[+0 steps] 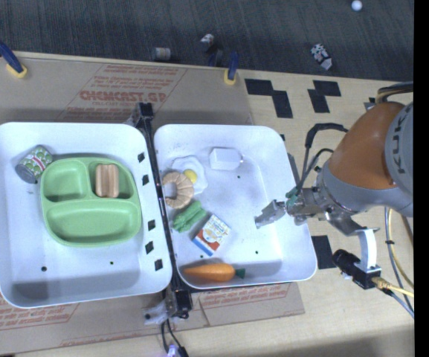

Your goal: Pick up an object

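My gripper (268, 214) hangs over the right side of the right bin (270, 262), reaching in from the right. Nothing shows between its fingers. In that bin lie a white block (225, 158), a fried egg (189, 171), a tan ring-shaped pastry (177, 187), a green pea pod (188, 216), a small printed carton (213, 234) and an orange carrot (210, 272). All of these lie to the left of the gripper, apart from it.
The left bin (13, 274) holds a green divided tray (88, 222) with a tan sausage-like piece (107, 181) in one compartment, and a small can (33, 162) at its upper left. A black divider (153, 199) joins the bins. Cables (389, 262) trail at the right.
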Robot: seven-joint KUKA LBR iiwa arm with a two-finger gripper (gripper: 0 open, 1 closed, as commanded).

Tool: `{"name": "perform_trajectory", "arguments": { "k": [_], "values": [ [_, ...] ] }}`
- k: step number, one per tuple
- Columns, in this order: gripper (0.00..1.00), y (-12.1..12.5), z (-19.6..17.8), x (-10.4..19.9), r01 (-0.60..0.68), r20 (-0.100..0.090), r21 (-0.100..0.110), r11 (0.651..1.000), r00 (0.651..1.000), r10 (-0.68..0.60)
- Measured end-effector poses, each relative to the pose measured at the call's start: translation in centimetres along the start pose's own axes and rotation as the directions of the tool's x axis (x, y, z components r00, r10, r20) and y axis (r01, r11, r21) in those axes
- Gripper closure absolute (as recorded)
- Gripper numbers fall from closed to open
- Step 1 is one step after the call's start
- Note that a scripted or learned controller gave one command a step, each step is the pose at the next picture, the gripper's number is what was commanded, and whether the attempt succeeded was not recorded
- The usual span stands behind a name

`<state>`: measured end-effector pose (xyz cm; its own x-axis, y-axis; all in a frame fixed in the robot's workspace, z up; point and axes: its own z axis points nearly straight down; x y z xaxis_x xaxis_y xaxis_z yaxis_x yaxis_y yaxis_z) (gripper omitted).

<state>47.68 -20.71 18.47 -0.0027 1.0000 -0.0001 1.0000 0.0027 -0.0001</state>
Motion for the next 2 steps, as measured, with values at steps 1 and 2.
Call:
{"name": "perform_trajectory", "arguments": {
  "k": [1, 2],
  "values": [
    [0.0, 5.3, 5.9, -0.4, 0.004, 0.0, 0.003, 1.0, 1.0, -0.004],
    [0.0, -0.1, 5.8, -0.4, 0.004, 0.0, 0.003, 1.0, 1.0, -0.004]
  ]
}}
